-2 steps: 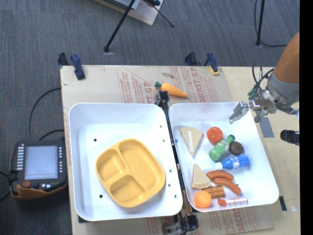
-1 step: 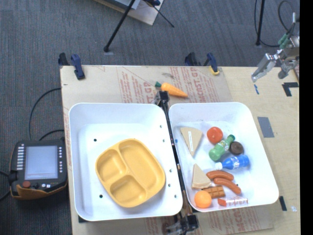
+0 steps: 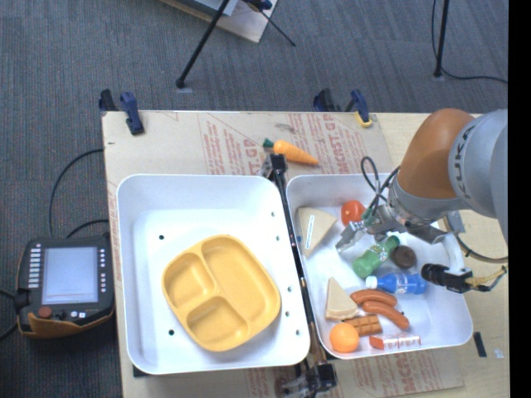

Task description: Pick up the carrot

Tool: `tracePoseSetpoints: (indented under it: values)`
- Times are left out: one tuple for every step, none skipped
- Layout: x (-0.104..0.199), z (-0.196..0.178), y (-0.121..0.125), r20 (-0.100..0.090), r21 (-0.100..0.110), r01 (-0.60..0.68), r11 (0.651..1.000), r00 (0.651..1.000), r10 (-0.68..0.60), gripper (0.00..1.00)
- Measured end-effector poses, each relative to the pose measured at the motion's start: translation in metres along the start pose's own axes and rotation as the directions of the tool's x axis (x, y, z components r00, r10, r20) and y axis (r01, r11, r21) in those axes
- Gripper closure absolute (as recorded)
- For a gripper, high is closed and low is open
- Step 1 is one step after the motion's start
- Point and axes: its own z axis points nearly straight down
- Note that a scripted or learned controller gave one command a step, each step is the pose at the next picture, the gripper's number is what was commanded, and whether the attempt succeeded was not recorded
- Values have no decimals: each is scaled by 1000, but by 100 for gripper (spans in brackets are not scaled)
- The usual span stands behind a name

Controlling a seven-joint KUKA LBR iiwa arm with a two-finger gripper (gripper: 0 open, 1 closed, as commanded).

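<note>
1. Orange and round, a small fruit-like toy [image 3: 343, 337] lies at the near end of the right bin [image 3: 461, 326], with sausages [image 3: 380, 303] and a cheese wedge [image 3: 338, 300] just beyond it.
2. Left of the right bin, the other bin [image 3: 137, 206] holds a yellow divided plate [image 3: 220, 291].
3. Deeper in the right bin lie a blue bottle [image 3: 400, 284], a green bottle [image 3: 373, 258], a dark brown ball [image 3: 404, 256], a pale wedge [image 3: 315, 226] and a red tomato [image 3: 353, 211].
4. Above this middle part of the right bin hangs the gripper [image 3: 358, 235], its fingers spread a little with nothing between them, close over the green bottle and beside the tomato.
5. Beyond the right bin's far rim, out on the bare bench board [image 3: 207, 143], lies the carrot [image 3: 295, 152], green top toward the left, just past the far end of the divider where the two bins meet.
6. Judged from this, the pick is not yet done: the carrot is untouched and well apart from the gripper. Left to do are carrying the gripper out past the far rim, lowering over the carrot, closing and lifting.
</note>
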Motion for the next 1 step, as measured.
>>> tracePoseSetpoints:
  values:
    - [-2,-10,0,0,-1,-8,1000,1000,8,100]
